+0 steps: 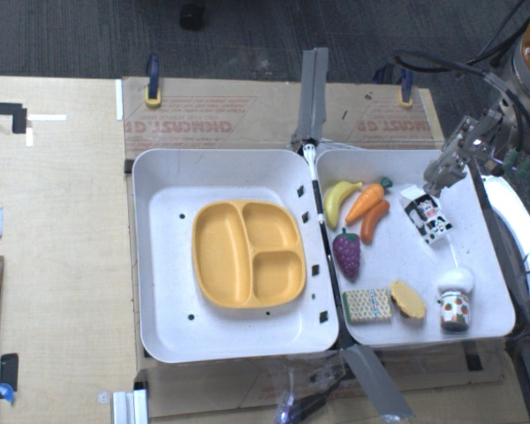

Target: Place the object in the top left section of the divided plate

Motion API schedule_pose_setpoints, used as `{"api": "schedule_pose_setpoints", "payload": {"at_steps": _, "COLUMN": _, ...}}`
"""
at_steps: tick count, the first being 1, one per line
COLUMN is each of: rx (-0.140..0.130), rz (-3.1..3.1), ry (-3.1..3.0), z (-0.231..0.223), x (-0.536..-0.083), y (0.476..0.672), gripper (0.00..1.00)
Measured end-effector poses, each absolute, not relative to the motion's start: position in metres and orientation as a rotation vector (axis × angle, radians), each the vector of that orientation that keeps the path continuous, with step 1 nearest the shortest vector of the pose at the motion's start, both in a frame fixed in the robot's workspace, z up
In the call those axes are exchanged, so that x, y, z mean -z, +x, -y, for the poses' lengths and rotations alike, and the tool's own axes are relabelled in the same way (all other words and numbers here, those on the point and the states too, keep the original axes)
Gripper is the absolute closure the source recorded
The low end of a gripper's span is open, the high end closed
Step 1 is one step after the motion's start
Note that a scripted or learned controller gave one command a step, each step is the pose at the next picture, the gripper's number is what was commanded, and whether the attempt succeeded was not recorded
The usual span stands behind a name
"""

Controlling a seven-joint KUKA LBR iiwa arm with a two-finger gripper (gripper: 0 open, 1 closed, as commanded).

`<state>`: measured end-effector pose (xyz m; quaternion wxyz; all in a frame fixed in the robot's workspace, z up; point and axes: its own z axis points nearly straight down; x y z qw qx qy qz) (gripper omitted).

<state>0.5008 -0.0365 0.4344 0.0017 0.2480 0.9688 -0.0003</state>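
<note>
Camera view: wooden bench [53, 237], cardboard backing [230, 117], dark carpet [247, 16] beyond

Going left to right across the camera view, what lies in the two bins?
Divided plate → banana → grapes → carrots → black-and-white item → small jar, with the gripper above the black-and-white item.

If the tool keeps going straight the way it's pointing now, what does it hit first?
Most likely the small black and white object, lying just below and left of the tool in the right bin; depth is hard to judge.
</note>
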Motion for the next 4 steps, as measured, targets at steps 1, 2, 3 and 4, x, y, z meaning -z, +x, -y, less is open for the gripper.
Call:
{"api": "schedule_pose_setpoints", "payload": {"at_steps": 1, "rx": 0.001, "rz": -2.911, "ry": 1.183, "z": 0.013, "x": -0.331, "y": 0.486, "gripper": 1.00}}
{"api": "schedule_pose_setpoints", "payload": {"at_steps": 2, "rx": 0.003, "rz": -2.672, "ry": 1.657, "z": 0.045, "x": -0.239, "y": 0.489, "gripper": 1.00}}
{"api": "schedule_pose_setpoints", "payload": {"at_steps": 3, "rx": 0.004, "rz": -2.638, "ry": 1.707, "z": -0.013, "x": -0.223, "y": 0.543, "gripper": 1.00}}
{"api": "schedule_pose_setpoints", "payload": {"at_steps": 4, "rx": 0.005, "rz": -2.168, "ry": 2.272, "z": 0.042, "x": -0.254, "y": 0.560, "gripper": 1.00}}
